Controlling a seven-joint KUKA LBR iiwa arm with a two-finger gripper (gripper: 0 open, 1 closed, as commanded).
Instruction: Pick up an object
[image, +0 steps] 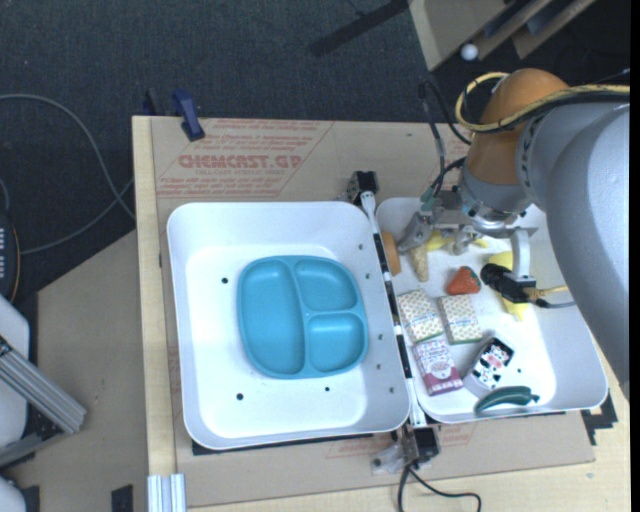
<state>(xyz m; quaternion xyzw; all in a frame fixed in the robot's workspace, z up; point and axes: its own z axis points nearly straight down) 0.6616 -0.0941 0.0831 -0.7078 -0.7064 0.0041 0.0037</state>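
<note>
The arm's hand (440, 232) hovered low over the right bin (575, 385) near a yellow object (432, 243), its grip impossible to tell.

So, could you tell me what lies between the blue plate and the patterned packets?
In the camera view, between the blue plate and the patterned packets run the two bins' adjoining white walls.

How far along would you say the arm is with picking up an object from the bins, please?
Early stage. Done: the arm has reached over the right bin, with the gripper low at its far end beside a yellow item. In hand: nothing visibly held between the fingers. Left: securing and lifting something; the orange piece, patterned packets and green tool all lie in the bin, and the blue tray sits in the left bin.
</note>
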